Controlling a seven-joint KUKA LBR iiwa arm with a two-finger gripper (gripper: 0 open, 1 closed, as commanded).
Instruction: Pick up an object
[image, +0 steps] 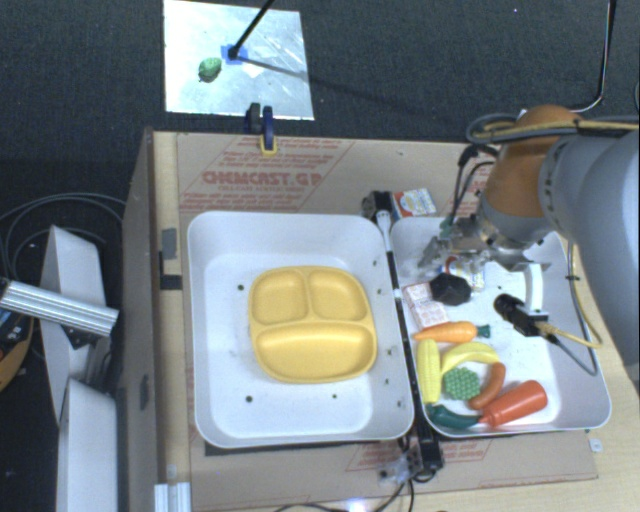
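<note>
Arm (590, 200) comes in from the right, over the top of the right bin (572, 368). Gripper (455, 258) hangs low over the bin's upper left part, near the divider between the bins. Can't tell if it is open or closed, since the view is too cluttered there. Nothing is visibly held.

Black lump (452, 290) lies in the right bin just below the gripper, very close to it. It is possibly touching, but that is hard to call from this angle. Pink card (418, 295) is just left of the lump, against the bin's left wall.

The rest of the right bin's contents are bunched in the lower left:
- Carrot (447, 333) lies crosswise below the lump.
- Corn (428, 370) stands lengthwise along the left wall.
- Banana (470, 354) is under the carrot.
- Green piece (461, 383) sits between the corn and the sausage (488, 385).
- Red pepper (517, 402) is at the bottom, tilted and touching the sausage.
- A dark green bit (455, 420) is at the very bottom edge.

Left bin (215, 300) holds a yellow plate (310, 325) with three compartments, lying flat and about centred.

Both bins sit on cardboard (270, 175). A small packet (415, 203) lies above the right bin, outside it.
</note>
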